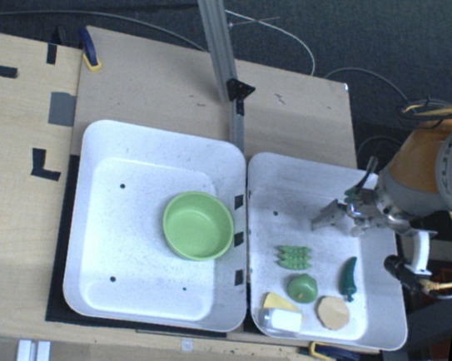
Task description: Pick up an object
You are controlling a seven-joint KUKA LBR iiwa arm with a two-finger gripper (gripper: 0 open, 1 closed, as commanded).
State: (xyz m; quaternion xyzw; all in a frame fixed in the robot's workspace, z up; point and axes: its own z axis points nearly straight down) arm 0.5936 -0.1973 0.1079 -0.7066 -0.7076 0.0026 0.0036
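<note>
In the right bin (294, 177) lie a green pea pod (293, 256), a green apple-like fruit (302, 288), a dark green pepper (349, 277), a tan round piece (332, 312), a yellow wedge (277, 302) and a white block (282, 319). My gripper (327, 218) hovers over the bin's upper right part, above and to the right of the pea pod, its fingers spread open with nothing between them. A green bowl (197, 226) sits in the left bin (120, 160).
A grey metal pole (221, 44) slants down from the top to the seam between the bins. The arm (430, 164) enters from the right over the right bin's edge. Cables run across the dark floor behind the bench.
</note>
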